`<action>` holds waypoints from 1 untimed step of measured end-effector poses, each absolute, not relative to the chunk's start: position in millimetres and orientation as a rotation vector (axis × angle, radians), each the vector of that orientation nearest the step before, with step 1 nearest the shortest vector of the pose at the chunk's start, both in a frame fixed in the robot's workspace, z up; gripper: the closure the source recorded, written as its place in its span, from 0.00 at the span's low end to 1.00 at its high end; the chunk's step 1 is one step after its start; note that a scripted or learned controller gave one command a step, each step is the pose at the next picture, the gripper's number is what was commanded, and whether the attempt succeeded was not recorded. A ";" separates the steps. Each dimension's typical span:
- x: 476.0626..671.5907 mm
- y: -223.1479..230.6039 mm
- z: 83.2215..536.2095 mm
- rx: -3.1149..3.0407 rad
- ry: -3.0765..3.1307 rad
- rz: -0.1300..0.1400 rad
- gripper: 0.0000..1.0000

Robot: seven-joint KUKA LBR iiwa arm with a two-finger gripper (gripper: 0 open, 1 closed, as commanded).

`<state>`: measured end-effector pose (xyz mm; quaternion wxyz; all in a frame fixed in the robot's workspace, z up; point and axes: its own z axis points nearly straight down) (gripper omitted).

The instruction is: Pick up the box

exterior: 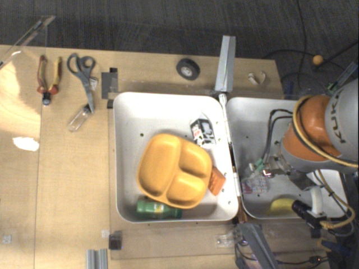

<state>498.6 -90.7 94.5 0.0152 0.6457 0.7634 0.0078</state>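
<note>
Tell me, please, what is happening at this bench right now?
A grey KUKA arm with an orange band reaches in over the right white bin, its end effector low near that bin's left side, beside a yellow banana-like item. The left white bin holds a yellow sectioned plastic plate, a green can partly beneath it, a small orange box at the plate's right edge and a black-and-white packet. The box lies untouched.

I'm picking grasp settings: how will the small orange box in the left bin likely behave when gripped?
The orange box looks small and thin, so probably light. It leans wedged between the yellow divided plate and the left bin wall, so it may slide or tip when nudged. If cardboard, its flat faces could dent.
</note>
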 end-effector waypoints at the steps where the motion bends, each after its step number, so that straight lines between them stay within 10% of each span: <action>1: 502.6 -91.8 107.3 2.000 2.367 0.030 1.00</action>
